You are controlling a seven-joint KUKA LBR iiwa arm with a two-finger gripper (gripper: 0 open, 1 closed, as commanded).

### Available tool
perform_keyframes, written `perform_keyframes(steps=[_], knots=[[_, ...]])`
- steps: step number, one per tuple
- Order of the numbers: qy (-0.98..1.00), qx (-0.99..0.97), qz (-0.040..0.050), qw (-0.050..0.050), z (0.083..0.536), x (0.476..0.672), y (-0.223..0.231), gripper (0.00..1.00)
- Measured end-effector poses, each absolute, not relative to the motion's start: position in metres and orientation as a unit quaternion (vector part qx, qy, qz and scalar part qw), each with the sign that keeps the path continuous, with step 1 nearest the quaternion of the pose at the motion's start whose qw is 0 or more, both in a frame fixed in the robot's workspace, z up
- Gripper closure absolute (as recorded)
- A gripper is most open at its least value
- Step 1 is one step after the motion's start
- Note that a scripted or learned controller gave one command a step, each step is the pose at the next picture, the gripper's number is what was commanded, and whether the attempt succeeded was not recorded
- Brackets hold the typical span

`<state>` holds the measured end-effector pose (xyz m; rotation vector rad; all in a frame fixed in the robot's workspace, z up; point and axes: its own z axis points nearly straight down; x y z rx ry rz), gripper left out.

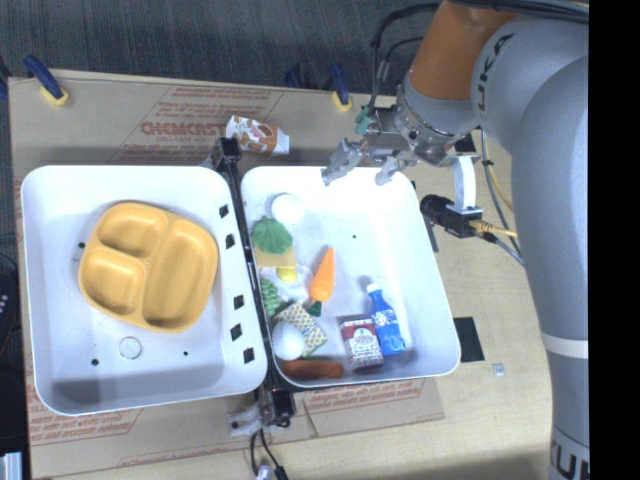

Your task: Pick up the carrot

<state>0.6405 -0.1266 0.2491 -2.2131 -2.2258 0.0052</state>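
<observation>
Two bins side by side | carrot (321, 274) lies mid right bin (428, 268), tip toward the back, crowded by toy food on its left, likely dumped loose for picking | yellow tray (148, 265) sits in left bin (40, 268) | gripper (358, 168) hovers over right bin's back rim, fingers spread, holding and touching nothing, well apart from carrot
</observation>
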Motion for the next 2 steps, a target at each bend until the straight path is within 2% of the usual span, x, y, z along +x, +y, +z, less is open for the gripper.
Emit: perform_keyframes(steps=[1,2], knots=[[-0.787,-0.617,0.0013,0.002,0.132,0.622,-0.142,0.0],[-0.87,-0.494,-0.0014,-0.005,0.096,0.584,-0.125,0.0]])
